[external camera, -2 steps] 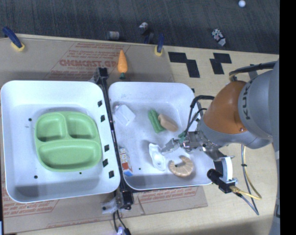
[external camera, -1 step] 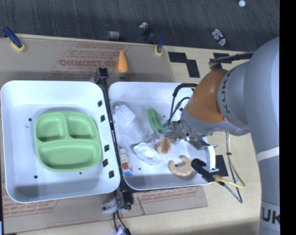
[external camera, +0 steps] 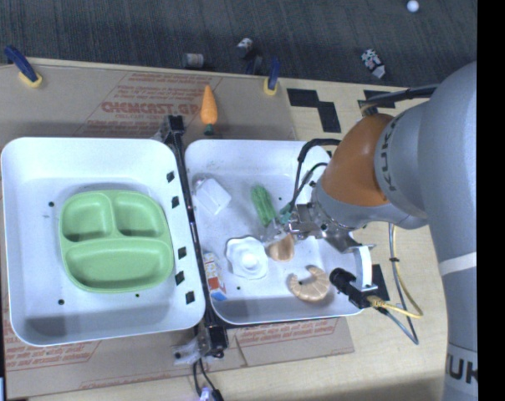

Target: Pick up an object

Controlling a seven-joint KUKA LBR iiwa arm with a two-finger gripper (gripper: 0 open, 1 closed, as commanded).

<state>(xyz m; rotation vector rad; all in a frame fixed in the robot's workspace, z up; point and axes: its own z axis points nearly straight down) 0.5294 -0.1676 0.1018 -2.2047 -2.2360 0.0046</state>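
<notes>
In the camera view, the grey arm with its orange band reaches from the right into the right white bin [external camera: 236,153], its gripper [external camera: 288,226] low over the small tan rounded piece [external camera: 279,248], apparently the pick target; whether it is clenched or released I cannot tell. The green stick [external camera: 262,203], white cup-like piece [external camera: 248,260] and tan croissant-shaped toy [external camera: 309,285] crowd close, the bin's lower-right wall is near, and the left bin's green divided plate [external camera: 114,239] lies well apart.

Before me, dark ribbed carpet [external camera: 110,11] with scattered bits beyond my cardboard-topped bench's [external camera: 85,90] far edge, blue clamps [external camera: 22,65] at its corners
</notes>
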